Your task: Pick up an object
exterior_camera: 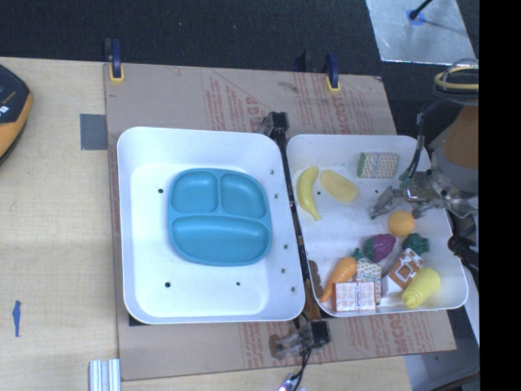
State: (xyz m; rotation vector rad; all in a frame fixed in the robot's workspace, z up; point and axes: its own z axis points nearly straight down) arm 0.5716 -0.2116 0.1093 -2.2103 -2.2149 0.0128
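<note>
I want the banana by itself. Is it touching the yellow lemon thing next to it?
Cannot tell. In the camera view the banana and the pale yellow piece lie so close that no clear gap or contact shows.

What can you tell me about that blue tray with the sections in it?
The blue divided plastic tray is a rounded rectangle with three compartments: two smaller ones along its far side and one wide one along its near side. It looks smooth, matte and clean, with nothing in its compartments. It lies flat, slightly turned, near the middle of the left shallow white bin, resting on the bin's floor with nothing else touching it.
</note>
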